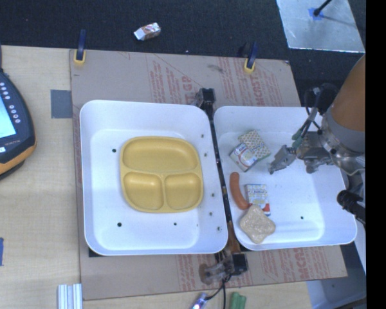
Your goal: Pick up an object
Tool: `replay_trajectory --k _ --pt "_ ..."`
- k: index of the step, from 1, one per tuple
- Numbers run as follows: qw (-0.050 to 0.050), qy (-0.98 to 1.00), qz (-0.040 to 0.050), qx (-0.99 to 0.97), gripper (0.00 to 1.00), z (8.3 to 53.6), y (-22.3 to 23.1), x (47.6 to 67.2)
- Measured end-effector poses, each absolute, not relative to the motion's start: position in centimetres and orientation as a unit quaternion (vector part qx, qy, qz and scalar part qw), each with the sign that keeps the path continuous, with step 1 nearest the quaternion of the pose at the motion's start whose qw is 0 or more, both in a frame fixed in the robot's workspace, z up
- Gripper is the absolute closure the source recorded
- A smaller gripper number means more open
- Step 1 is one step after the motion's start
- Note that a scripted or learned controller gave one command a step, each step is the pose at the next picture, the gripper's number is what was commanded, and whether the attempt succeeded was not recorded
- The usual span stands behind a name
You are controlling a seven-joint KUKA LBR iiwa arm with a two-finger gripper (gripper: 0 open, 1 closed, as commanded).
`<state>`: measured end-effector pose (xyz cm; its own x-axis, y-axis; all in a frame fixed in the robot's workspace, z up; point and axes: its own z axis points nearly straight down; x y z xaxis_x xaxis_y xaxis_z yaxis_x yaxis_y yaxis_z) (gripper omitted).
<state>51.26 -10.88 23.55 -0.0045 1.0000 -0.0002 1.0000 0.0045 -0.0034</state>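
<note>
The right bin (321, 227) holds a crinkled foil packet (249, 149), an orange-red sausage (238, 190), a small printed sachet (257, 194) and a beige, toast-like piece (256, 224). My gripper (293, 167) hangs over the middle of this bin, to the right of the foil packet and apart from it. Its fingers (278, 161) are spread open with nothing between them. The arm comes in from the right edge.
A yellow three-compartment plate (161, 174) lies in the left bin (96, 172). A teach pendant (3, 124) sits at the far left of the bench. Clamps (249, 60) hold the cardboard sheet at the back, and a wrapper (147, 31) lies on the dark floor.
</note>
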Motion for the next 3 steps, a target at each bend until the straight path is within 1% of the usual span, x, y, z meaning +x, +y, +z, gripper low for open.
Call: replay_trajectory --k 1,2,3 --pt "0.002 -0.709 0.0027 -0.705 0.00 9.7 -9.5 58.1" --pt "0.001 -0.709 0.0006 -0.706 0.00 10.3 -11.3 62.7" --pt "-0.003 -0.708 -0.0004 -0.706 0.00 9.7 -9.5 65.9"
